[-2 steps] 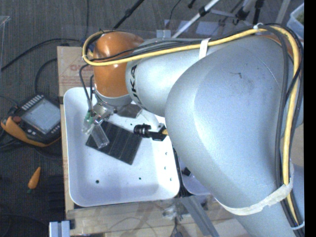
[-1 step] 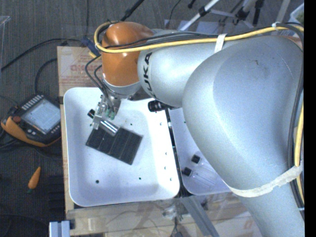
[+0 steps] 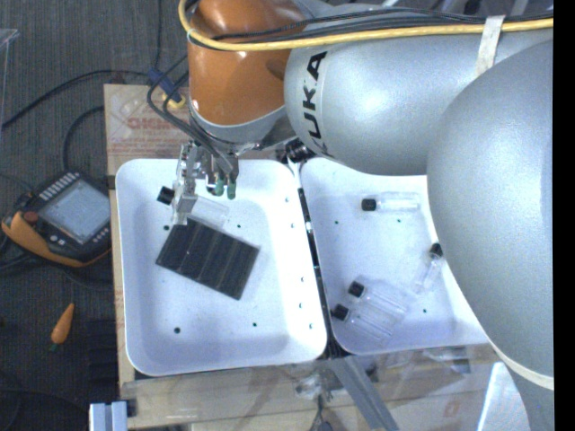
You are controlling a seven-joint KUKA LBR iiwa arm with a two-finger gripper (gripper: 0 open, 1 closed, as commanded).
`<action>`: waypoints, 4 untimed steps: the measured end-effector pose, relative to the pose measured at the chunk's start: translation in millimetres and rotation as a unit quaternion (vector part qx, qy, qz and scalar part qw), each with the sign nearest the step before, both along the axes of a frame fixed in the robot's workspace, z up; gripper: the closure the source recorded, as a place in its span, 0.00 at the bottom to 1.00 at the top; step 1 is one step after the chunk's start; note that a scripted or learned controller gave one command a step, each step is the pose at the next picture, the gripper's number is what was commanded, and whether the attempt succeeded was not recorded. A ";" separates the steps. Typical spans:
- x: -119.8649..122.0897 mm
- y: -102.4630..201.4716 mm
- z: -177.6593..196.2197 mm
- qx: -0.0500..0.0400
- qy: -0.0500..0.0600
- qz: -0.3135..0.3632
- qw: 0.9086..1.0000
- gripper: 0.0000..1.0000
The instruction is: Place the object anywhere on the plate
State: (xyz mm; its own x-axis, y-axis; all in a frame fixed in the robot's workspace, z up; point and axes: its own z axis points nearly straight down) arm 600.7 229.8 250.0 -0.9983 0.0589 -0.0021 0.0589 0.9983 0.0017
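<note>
My claw (image 3: 205,185) hangs over the far part of the left bin (image 3: 144,348), below the orange band (image 3: 235,57) of my arm. Whether it is released or clenched, I cannot tell: the wrist hides most of it.

A clear vial with a black cap (image 3: 184,203) lies in the left bin, directly under and just beside my claw. Its black cap points toward the bin's far left corner. Whether I am touching the vial I cannot tell.

The dark ribbed plate (image 3: 208,259) lies flat near the middle of the left bin, turned at a slant to the bin's walls. Its far corner sits just beside the vial; the clear body of the vial appears to reach or overlap that corner.

The right bin (image 3: 314,241) adjoins the left bin on the worktop (image 3: 121,115). It holds further clear, black-capped vials: one near its far edge (image 3: 388,205), one at its right side (image 3: 429,266) partly under my arm, and a pair near its near left corner (image 3: 370,305).

A handheld pendant (image 3: 65,215) lies off the worktop's left edge.
</note>
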 end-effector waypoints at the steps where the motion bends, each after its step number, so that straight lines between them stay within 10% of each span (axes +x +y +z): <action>1: -44.6 -5.8 -60.7 -0.001 0.002 -0.315 0.949 1.00; 2: -44.5 -5.7 -60.5 -0.001 0.002 -0.315 0.949 0.00; 3: -44.4 -5.2 -52.0 -0.001 0.003 -0.315 0.949 1.00; 4: -97.3 -14.0 113.9 -0.001 0.000 -0.301 0.954 1.00</action>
State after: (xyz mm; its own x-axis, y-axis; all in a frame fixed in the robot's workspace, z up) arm 503.4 215.8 363.9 -0.7835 0.6213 -0.0025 0.6213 0.7836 0.0003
